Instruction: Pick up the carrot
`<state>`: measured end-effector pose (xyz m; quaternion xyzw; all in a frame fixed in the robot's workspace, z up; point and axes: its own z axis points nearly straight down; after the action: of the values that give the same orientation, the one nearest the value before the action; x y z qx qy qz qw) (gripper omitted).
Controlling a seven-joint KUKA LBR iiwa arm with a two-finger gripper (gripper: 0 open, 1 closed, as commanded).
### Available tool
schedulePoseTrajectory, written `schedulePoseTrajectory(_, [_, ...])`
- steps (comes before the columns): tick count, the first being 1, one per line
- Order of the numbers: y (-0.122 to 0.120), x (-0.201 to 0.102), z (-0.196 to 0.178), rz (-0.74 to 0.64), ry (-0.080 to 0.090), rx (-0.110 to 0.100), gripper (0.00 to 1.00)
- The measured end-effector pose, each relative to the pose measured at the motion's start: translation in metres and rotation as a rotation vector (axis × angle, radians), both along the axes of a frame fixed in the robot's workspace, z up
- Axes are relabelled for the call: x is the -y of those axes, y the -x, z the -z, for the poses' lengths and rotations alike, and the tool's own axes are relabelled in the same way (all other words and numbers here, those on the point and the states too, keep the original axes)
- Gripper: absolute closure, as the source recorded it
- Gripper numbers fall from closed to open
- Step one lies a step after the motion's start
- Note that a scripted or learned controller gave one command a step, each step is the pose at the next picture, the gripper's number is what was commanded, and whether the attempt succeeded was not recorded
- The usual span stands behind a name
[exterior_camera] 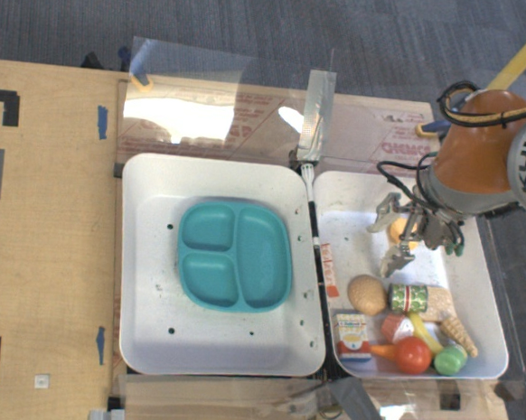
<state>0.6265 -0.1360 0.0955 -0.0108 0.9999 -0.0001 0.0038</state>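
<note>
Gripper (404, 236) in upper part of right bin (495, 309), fingers spread, nothing between them. Carrot (380, 351) at lower edge of the bin, below gripper in frame, wedged between carton (351, 329) and tomato (412, 354). Long axis roughly left-right, mostly hidden

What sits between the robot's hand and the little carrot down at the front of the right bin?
In the camera view, between the hand and the carrot lies a tan potato-like piece, with a small carton just below it beside the carrot.
</note>
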Motion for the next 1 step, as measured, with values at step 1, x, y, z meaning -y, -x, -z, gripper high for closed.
schedulePoseTrajectory(1, [-0.0304,0.0142,0.0076,-0.017,0.001,0.002,0.00])
